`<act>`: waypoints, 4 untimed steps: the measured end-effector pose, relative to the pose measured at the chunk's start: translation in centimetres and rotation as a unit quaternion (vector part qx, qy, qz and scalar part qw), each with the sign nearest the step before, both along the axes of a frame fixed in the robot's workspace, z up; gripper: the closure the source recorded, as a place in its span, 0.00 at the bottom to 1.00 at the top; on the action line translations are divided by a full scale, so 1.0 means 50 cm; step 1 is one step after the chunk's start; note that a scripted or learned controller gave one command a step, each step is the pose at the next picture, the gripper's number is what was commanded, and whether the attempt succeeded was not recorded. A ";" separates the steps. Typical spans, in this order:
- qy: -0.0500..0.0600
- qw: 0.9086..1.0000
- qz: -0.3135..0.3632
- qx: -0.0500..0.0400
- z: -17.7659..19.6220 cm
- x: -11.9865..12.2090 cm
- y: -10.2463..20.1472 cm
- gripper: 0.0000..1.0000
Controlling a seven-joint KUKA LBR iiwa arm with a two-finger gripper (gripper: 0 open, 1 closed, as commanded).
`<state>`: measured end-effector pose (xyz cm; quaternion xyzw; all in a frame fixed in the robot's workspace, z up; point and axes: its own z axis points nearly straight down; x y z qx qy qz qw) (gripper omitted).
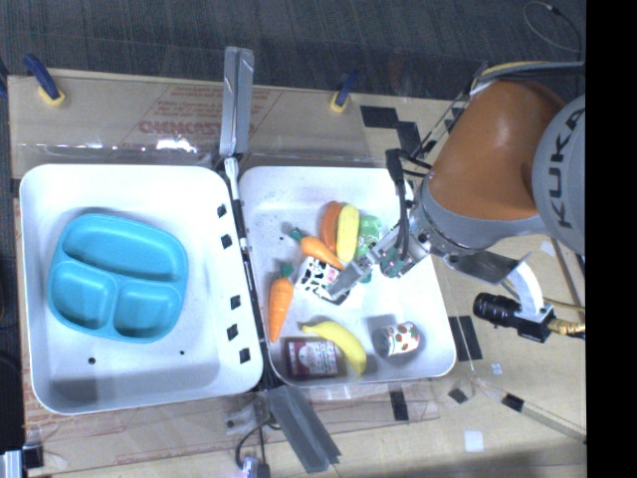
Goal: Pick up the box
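The box [317, 278] is small and white with black cow-like patches. It lies in the middle of the right bin [430, 364], between two carrots. My gripper [354, 273] reaches in from the right and hangs low at the box's right edge, touching or nearly touching it. The grey and orange arm [488, 167] looms over the bin's right side and hides part of it.
Around the box lie an orange carrot [281, 307], a second carrot [320, 250], a yellow and orange piece [341, 229], a green item [369, 229], a banana [338, 340], a dark red bottle [311, 358] and a small can [396, 340]. The left bin holds a blue divided tray [119, 275].
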<state>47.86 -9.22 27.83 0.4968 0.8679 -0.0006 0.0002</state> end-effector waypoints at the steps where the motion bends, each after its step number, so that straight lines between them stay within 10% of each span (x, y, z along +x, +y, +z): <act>1: 0.001 1.000 0.002 -0.001 0.016 0.003 0.000 1.00; 2: 0.000 1.000 -0.001 0.000 0.271 0.000 0.078 1.00; 3: 0.001 0.999 0.040 0.000 0.323 0.111 0.282 1.00; 4: 0.001 0.999 0.044 -0.001 0.340 0.115 0.286 1.00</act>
